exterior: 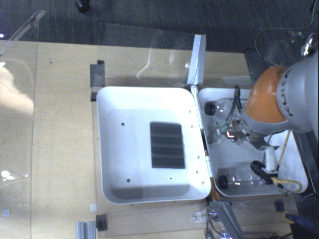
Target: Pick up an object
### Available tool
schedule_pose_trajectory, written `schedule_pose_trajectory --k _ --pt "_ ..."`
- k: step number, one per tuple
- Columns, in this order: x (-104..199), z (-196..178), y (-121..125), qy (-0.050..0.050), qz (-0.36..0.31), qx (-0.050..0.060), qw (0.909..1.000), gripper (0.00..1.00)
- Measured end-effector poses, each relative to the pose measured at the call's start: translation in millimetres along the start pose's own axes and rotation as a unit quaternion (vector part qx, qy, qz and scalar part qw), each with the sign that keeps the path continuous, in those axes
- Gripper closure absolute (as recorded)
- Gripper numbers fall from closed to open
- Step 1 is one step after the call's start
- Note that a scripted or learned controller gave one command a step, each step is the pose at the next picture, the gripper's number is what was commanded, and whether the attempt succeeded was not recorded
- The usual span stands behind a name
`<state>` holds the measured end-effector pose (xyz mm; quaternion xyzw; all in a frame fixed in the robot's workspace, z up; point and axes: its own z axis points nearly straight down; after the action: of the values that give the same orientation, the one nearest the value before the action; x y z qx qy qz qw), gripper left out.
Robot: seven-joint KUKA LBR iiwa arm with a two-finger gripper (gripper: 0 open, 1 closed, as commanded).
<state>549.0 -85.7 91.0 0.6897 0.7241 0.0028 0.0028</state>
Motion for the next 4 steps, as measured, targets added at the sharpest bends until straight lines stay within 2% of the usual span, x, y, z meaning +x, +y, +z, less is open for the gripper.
schedule_pose_trajectory --k 1,2,3,4 --pt "-8.4 4.9 76.7 0.005 -0.045 0.018 0.9988 0.0" --pt "-103.7 -23.7 56.6 -0.001 -0.053 0.001 0.9986 0.0" --pt "-110.8 5.5 91.7 0.01 -0.091 0.039 0.995 0.0" --pt "-80.9 5.1 77.0 -0.001 -0.119 0.009 0.9929 0.0"
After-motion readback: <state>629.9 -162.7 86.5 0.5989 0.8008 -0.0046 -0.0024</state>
